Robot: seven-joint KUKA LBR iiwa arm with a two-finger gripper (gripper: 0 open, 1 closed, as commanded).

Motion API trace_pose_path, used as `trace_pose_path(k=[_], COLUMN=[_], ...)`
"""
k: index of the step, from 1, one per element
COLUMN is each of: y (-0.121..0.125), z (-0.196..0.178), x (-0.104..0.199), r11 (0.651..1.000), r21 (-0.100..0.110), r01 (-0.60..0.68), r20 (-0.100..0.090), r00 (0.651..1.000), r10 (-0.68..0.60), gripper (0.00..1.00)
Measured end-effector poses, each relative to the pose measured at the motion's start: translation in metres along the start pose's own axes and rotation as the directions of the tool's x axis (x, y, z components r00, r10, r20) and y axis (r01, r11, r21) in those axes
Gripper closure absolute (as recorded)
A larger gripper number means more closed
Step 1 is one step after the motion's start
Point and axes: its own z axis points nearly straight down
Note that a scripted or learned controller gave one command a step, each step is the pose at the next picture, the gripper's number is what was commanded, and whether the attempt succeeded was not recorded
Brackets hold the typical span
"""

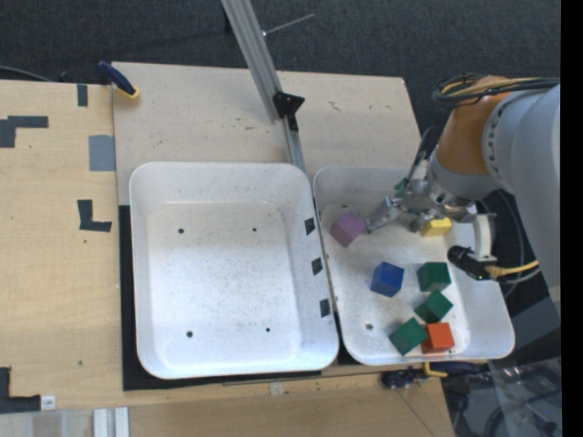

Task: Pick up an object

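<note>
Mounted high above the bench, looking down at a slant. Far enough back to take in both white bins: left bin [223,267] at centre frame, right bin [483,330] at lower right. Wooden bench top [55,244] along the left, dark floor across the top, arm [510,139] entering at right edge.

Left bin [146,244] beside right bin [492,335]. Metal pole [255,48] slants across bench [55,208]. Blue-yellow clamp [118,79] on my bench's far edge.

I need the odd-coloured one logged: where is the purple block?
The purple block lies in the right bin, near its left wall, just left of the gripper.
</note>
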Motion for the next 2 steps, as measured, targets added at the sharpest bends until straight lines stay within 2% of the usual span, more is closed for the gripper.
trace_pose_path(k=[1,2], y=[0.001,0.008], z=[-0.012,-0.072], x=[0.001,0.007], r11=[1.000,1.000], r21=[-0.003,-0.010], r01=[0.001,0.000], r20=[0.000,0.000], r00=[1.000,1.000], r10=[-0.001,0.000], gripper=[1.00,1.00])
